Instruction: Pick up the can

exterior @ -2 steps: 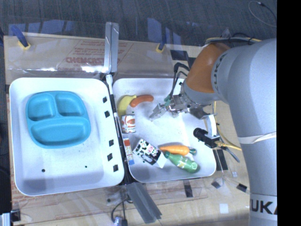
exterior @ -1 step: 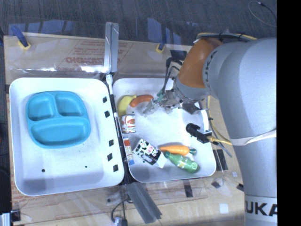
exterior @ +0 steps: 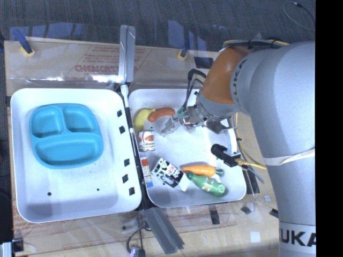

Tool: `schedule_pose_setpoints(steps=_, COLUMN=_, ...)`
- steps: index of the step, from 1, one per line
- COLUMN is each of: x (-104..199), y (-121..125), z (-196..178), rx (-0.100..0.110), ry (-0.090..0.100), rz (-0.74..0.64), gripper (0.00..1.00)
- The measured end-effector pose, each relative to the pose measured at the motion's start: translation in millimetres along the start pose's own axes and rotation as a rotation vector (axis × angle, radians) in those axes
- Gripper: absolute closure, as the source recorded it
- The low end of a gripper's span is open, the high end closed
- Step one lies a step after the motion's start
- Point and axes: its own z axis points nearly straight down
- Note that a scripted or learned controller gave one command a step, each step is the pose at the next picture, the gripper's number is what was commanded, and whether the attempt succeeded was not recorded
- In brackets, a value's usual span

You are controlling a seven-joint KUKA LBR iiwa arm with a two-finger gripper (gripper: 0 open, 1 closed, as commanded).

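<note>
I can't tell how the pincer is set, and with the can just beyond it by the bin wall, I fear grabbing the sausage instead.

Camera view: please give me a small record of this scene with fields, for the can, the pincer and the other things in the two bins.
can: at the left wall of the right bin, upright or tilted cannot be told
pincer: low in the right bin, right of the can, apart from it
pincer hold: nothing seen between its fingers
near can: banana and sausage above it
front of right bin: black-and-white carton, carrot, green bottle
left bin: holds a blue divided tray
</note>
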Motion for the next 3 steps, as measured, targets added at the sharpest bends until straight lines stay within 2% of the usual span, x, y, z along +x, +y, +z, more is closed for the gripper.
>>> schedule_pose_setpoints(steps=1, x=-22.9, y=-23.1, z=0.1, rx=0.000, ry=0.000, rz=0.001, gripper=0.00)
schedule_pose_setpoints(steps=2, x=-29.7, y=5.0, z=-0.9, rx=-0.003, ry=-0.001, rz=0.040, gripper=0.00)
schedule_pose_setpoints(steps=3, x=-20.4, y=-20.2, z=0.1, rx=0.000, ry=0.000, rz=0.033, gripper=0.00)
